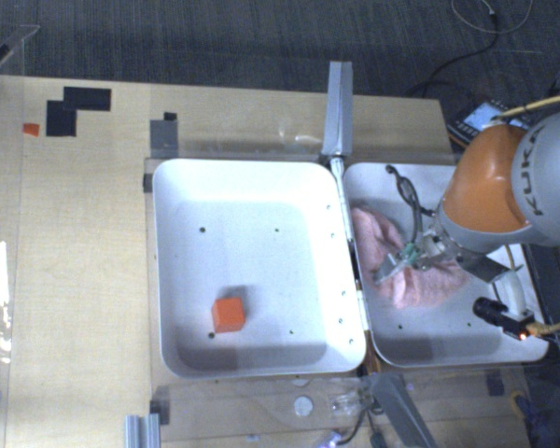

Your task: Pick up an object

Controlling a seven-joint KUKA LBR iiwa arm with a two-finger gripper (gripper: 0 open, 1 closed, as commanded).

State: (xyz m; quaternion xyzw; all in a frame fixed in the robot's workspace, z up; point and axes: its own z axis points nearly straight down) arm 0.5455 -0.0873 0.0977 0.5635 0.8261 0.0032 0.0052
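The pincer [403,261] sits low in the right bin [448,348], directly on the crumpled pink cloth [392,250], presumably to grasp it, though whether it is open or closed I cannot tell.

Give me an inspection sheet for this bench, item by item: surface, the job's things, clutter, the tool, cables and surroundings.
Surface: wooden bench bearing the left bin and the right bin side by side.
Job's things: orange block in the left bin, towards its near left corner; pink cloth crumpled in the right bin.
Clutter: black shapes and a small orange square on the bench's far left.
Tool: tool down at the pink cloth; finger state cannot be told.
Cables: thin loop of cable on the floor; yellow cable above the arm.
Surroundings: dark carpet beyond the bench.
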